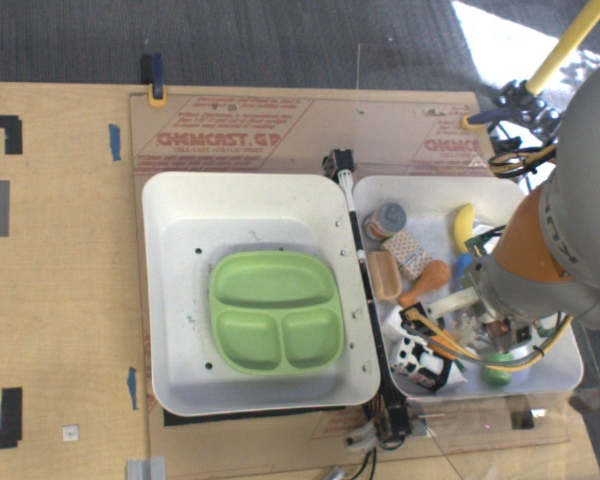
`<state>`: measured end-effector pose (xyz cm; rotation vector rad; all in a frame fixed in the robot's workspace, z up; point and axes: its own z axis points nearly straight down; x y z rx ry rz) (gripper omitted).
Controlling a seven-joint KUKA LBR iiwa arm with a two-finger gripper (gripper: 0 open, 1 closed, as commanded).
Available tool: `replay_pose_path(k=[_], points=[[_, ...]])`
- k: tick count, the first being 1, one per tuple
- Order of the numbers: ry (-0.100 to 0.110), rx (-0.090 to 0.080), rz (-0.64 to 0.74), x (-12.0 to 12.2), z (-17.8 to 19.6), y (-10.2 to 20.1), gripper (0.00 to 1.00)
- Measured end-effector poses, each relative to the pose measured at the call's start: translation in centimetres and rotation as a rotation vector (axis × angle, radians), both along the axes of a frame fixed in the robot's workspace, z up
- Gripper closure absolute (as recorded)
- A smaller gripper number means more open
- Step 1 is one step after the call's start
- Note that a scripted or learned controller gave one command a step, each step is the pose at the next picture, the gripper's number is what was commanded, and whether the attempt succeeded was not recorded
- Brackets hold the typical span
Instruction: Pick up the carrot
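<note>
My gripper [483, 320] hangs low over the right bin [570, 368], in its near right part, with my grey wrist and orange band covering much of it from above; I cannot tell whether it is released or clenched, and I see nothing held in it.

The carrot [427, 277] lies at a slant near the middle of that bin, just to the left of my gripper. It is crowded. A tan block [383, 275] sits just beside its lower end, against the bin's left wall. A pale patterned piece [411, 253] lies just above it, and a can [388, 218] stands beyond that. A banana [463, 225] and a small blue thing [465, 265] lie toward the far right. A black-and-white spotted thing [416, 358] rests in the near left corner, and a green thing [497, 373] peeks out under my wrist.

The left bin [170, 268] holds a green divided plate [276, 310].
</note>
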<state>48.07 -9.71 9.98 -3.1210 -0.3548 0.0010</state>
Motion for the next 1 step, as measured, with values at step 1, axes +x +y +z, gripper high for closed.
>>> replay_pose_path(k=[1], points=[[0.001,0.001,0.000,-0.04,-0.07,0.03,0.00]])
